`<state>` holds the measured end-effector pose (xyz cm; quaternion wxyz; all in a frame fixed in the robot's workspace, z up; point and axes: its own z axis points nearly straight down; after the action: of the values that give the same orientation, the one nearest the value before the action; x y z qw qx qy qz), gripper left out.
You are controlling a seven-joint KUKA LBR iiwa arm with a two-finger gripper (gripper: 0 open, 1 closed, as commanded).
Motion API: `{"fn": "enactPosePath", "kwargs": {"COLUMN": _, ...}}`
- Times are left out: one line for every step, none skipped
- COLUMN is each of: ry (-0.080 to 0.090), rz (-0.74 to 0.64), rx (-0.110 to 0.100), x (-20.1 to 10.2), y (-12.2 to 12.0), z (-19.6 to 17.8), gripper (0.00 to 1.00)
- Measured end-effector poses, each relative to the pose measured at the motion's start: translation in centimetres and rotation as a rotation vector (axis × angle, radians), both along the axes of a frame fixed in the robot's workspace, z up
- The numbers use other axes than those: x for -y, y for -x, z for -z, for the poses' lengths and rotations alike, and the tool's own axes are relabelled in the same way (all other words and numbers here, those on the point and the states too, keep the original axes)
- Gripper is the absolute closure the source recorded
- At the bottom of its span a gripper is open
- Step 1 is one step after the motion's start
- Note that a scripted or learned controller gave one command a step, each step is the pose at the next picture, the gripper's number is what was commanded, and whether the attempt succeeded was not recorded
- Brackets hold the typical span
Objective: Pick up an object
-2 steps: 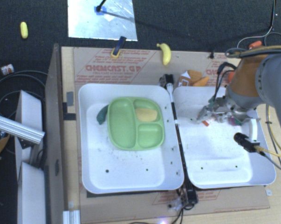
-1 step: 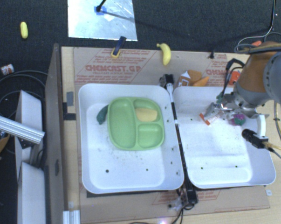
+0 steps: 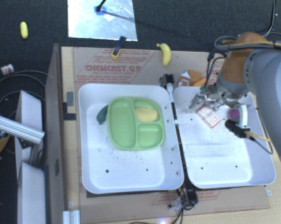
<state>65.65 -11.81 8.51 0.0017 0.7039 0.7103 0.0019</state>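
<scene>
Low over the far edge of the right bin (image 3: 224, 171), toward its far-left corner: the hand (image 3: 207, 100), width of opening impossible to tell, nothing visibly gripped. Just beside it on the bin floor, a small red-and-white packet (image 3: 209, 117), flat and slightly askew; touching or apart, unclear. Nearer the bin's right edge, a purple object (image 3: 235, 112). In the left bin (image 3: 126, 171), a green divided plate (image 3: 126, 125) with a yellow food piece (image 3: 146, 114) in its far-right compartment, and a dark green object (image 3: 102, 114) against the plate's left rim. On the surface (image 3: 131, 64) beyond both bins, a banana (image 3: 165, 53).
</scene>
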Motion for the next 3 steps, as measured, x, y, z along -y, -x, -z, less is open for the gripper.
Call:
{"fn": "enactPosePath", "kwargs": {"ry": 0.003, "rz": 0.010, "rx": 0.000, "x": 4.5, "y": -0.2, "z": -0.1, "gripper": 0.00}}
{"fn": "enactPosePath", "kwargs": {"ry": 0.003, "rz": 0.009, "rx": 0.004, "x": 7.0, "y": -1.1, "z": -6.3, "gripper": 0.00}}
{"fn": "enactPosePath", "kwargs": {"ry": 0.002, "rz": 0.010, "rx": -0.004, "x": 9.0, "y": 1.7, "z": -6.3, "gripper": 0.00}}
